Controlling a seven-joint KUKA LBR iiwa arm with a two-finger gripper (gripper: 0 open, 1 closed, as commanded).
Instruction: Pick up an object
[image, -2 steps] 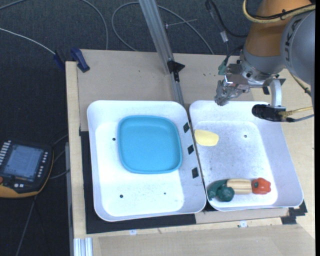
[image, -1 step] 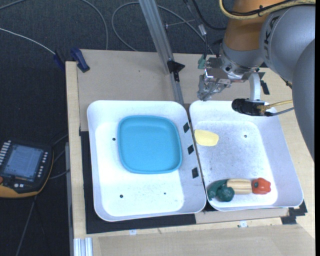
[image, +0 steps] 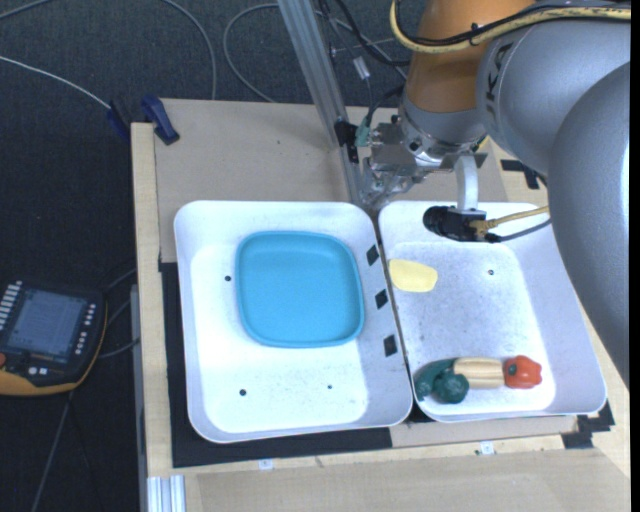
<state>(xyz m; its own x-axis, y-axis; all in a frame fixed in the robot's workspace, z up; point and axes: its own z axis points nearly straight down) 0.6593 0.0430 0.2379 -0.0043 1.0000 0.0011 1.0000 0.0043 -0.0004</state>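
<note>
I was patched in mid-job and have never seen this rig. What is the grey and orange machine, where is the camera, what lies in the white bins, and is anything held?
One camera, fixed above the bench, looks down at a slant. The grey machine is a robot arm reaching in from the right; its tool hangs over the far edge where the bins meet. I see nothing held in it. The left bin holds a blue plate. The right bin holds a yellow piece toward its far side and, along its near edge, a green item, a tan cylinder and a red item.
</note>
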